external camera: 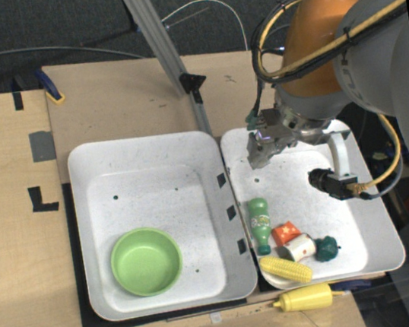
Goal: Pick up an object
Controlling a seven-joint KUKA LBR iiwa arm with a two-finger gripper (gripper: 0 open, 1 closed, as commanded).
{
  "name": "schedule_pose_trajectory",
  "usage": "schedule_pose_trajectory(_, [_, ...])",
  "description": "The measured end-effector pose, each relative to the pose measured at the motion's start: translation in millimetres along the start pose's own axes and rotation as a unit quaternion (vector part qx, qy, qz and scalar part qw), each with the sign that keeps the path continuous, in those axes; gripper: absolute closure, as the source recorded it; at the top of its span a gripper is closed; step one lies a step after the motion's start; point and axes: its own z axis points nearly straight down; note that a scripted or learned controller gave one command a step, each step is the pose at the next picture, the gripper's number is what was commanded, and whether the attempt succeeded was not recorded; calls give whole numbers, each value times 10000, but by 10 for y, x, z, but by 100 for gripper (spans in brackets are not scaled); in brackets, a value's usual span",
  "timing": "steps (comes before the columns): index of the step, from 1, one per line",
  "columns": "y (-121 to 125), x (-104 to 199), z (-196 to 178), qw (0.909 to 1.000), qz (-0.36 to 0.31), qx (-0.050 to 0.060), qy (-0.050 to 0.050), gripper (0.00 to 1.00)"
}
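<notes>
Camera view: the gripper (258,152), fingers' state untellable, hangs beyond the bottle (259,223), whose crowding neighbours could spoil a grasp.

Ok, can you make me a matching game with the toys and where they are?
Things:
1. green bowl
2. green bottle
3. corn cob
4. yellow bottle

Places:
A. on the bench, just outside the bins
B. in the left bin
C. in the right bin, by the wall between the bins
D. at the near edge of the right bin

Pairs: 1-B, 2-C, 3-D, 4-A
</notes>
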Motion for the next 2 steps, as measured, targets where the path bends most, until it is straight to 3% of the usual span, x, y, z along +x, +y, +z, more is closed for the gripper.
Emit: schedule_pose_trajectory(2, [495, 929, 200, 10000, 11, 7, -9, 100])
